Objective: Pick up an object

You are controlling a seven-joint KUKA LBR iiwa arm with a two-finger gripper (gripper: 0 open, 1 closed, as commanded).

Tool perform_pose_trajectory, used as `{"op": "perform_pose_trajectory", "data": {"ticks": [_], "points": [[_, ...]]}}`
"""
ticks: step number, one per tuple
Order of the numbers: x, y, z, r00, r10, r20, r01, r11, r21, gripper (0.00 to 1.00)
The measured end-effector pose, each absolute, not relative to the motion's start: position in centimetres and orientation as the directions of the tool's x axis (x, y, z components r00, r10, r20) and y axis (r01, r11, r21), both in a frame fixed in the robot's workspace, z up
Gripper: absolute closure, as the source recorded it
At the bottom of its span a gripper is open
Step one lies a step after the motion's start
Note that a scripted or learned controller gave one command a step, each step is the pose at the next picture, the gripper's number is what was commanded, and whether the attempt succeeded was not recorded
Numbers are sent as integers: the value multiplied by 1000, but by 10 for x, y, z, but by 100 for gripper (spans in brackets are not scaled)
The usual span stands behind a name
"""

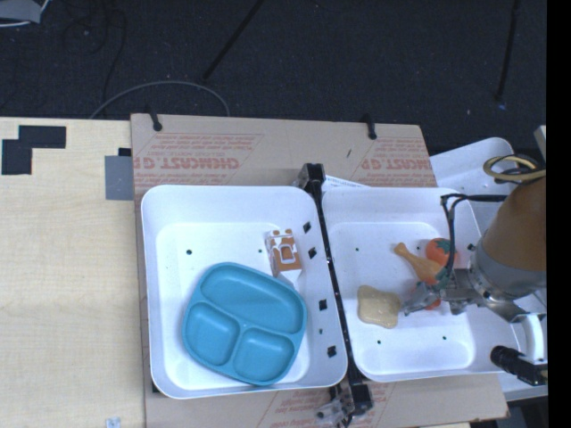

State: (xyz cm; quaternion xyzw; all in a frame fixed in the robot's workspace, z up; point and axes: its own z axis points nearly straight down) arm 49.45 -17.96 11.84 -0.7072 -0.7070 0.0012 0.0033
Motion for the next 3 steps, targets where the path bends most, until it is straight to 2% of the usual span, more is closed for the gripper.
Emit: {"op": "perform_pose_trajectory", "data": {"ticks": [1, 2, 3], "points": [[494, -179, 87, 2, 1000, 2, 1000, -2, -4, 0], [495, -180, 98, 5, 1000, 1, 1000, -5, -2, 100], [498, -179, 140, -2, 1000, 0, 1000, 2, 0, 100]]}}
